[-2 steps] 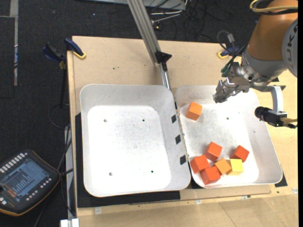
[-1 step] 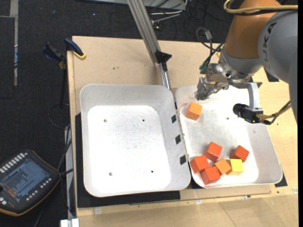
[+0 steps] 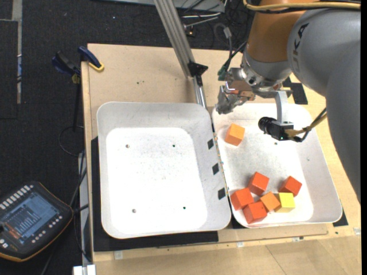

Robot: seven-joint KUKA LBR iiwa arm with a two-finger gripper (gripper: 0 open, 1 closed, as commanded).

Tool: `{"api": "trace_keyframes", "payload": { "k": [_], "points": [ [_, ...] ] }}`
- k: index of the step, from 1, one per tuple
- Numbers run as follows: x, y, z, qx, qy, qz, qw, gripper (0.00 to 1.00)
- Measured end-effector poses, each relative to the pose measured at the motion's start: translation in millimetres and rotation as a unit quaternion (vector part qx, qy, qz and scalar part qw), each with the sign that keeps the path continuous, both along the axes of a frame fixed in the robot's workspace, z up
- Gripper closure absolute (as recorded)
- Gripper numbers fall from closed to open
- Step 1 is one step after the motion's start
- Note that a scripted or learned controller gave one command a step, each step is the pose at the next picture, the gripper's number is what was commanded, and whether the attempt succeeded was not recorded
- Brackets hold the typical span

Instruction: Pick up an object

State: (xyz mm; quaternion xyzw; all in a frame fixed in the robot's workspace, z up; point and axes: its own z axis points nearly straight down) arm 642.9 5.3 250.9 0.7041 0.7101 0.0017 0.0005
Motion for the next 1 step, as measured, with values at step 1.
{"api": "trace_keyframes", "payload": {
  "k": [1],
  "points": [
    [12.7, 62.0, 1.2, 0.0002, 0.000, 0.000, 1.0000, 1.00]
  ]
}}
